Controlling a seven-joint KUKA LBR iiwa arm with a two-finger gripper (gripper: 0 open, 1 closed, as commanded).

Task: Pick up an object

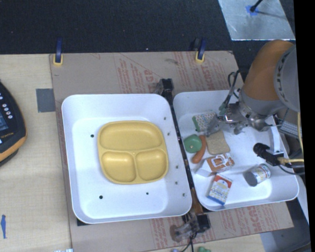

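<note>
**benchwatcher:** Only the one overhead camera view to go on. The arm (272, 77) leans in from the right, and its gripper (221, 121) hangs low over the top of the right bin (291, 194), right where the clutter starts. Looks like the approach step of the pick to me: nothing is between the fingers that anyone can see, and honestly whether the pincer is spread or pressed together can't be told from up here, the wrist covers it.

**gripnerd:** Agreed, nothing lifted. The closest candidates are the green patterned packet (202, 120) just beside the tip and the brown bread slice (218, 143) right below it. The next move probably calls for settling on one, dropping straight down and closing around its edges.

**benchwatcher:** The flat stuff will be awkward. The bread slice is thin and lies flush on the bin floor, same for the small cartons (220, 189). The round green piece (192, 143) and the orange carrot-shaped one (198, 155) touching it are chunkier, smooth plastic by the look of them.

**gripnerd:** The metal can (257, 174) lies on its side, shiny, so it'll likely roll. Meanwhile the left bin (82, 203) has the yellow divided plate (132, 151), glossy with three compartments, well apart from the action.
</note>
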